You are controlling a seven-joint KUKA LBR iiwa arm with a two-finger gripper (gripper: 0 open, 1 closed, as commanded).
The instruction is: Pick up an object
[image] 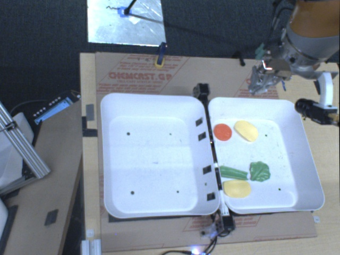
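The right bin [297, 158] holds several small items. A round red-orange piece [222, 132] lies near its left wall, with a pale yellow oval [246, 130] just to its right. Lower down, a green bean-like stick [233, 171] lies beside a leafy green piece [260, 171], and a yellow piece [237, 188] rests below them. My gripper [261, 83] hangs above the bin's far rim, up and to the right of the yellow oval. Nothing shows between its fingers.
The left bin [154, 153] sits beside the right one, joined by black clips [202, 137] along the shared wall. A shiny metal sheet [126, 14] lies at the back, and a yellow-blue clip [160, 57] stands on the cardboard base.
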